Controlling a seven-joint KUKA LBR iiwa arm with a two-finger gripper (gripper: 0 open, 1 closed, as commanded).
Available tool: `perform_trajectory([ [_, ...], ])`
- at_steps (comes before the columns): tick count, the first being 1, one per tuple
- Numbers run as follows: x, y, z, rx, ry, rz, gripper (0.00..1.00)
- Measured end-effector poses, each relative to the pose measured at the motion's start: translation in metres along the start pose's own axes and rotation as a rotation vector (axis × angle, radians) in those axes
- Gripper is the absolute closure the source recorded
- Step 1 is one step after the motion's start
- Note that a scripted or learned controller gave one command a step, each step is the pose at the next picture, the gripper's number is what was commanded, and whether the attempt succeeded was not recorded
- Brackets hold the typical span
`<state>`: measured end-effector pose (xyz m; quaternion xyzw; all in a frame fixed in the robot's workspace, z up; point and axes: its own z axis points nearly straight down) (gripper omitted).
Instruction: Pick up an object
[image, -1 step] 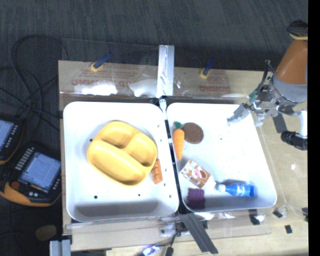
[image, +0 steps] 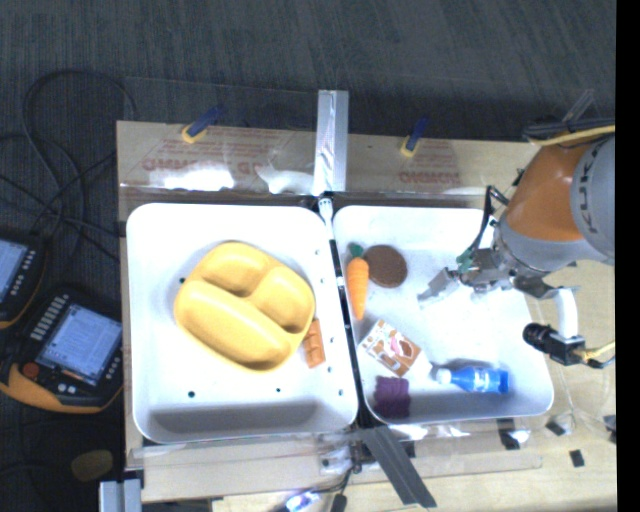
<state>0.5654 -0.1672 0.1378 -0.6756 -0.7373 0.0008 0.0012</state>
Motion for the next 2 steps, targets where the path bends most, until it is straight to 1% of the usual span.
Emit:
perform_trajectory([
  [1, 0.07, -0.026, 0.017, 0.0, 0.001, 0.02, 0.0],
  [2, 0.062, 0.049, 0.048, -0.01, -0.005, 0.008, 0.0],
])
